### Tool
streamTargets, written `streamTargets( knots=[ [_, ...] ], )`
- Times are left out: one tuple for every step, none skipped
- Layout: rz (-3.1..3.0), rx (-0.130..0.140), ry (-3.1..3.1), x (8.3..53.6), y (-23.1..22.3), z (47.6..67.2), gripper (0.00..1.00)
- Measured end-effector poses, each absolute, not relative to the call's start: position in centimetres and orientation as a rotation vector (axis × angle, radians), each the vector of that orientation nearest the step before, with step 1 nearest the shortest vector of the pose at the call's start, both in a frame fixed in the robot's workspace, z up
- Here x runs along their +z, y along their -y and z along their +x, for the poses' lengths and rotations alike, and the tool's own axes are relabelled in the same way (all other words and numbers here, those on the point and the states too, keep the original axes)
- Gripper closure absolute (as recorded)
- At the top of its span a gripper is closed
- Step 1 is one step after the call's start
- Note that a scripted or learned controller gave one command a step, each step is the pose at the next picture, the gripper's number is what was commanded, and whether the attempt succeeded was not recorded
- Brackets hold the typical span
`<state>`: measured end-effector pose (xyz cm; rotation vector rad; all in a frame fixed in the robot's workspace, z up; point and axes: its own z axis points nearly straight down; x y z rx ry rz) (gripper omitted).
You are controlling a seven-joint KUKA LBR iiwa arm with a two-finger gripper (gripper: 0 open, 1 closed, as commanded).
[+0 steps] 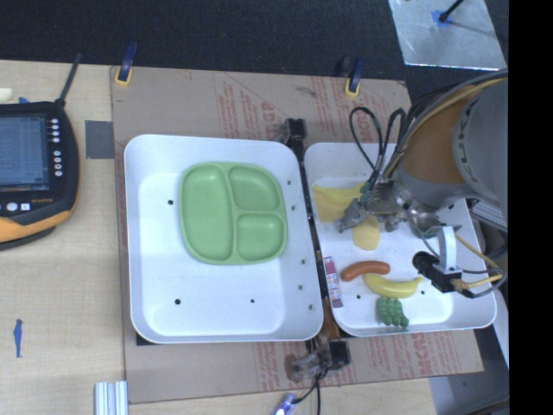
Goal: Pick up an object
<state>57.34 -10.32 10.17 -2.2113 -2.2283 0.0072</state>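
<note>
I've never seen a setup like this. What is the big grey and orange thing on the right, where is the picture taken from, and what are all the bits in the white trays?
The picture comes from one camera fixed above the bench, looking down at a slant. The grey and orange thing is a robot arm reaching in from the right. Its gripper is low over the right tray, close to some yellow toy food; I cannot tell whether it holds anything. That tray also contains a toy sausage, a banana and a green broccoli piece. The left tray holds a green divided plate. At the far left lies the handheld control screen.
</note>
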Motion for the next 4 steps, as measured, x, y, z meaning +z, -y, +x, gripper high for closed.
streamTargets(
  knots=[
    [-2.21, 0.008, 2.229, 11.2, 10.4, 57.3, 1.0],
    [-2.21, 0.008, 2.229, 11.2, 10.4, 57.3, 0.0],
    [-2.21, 0.008, 2.232, 12.2, 10.5, 57.4, 1.0],
    [-2.21, 0.008, 2.232, 12.2, 10.5, 57.3, 0.0]
  ],
)
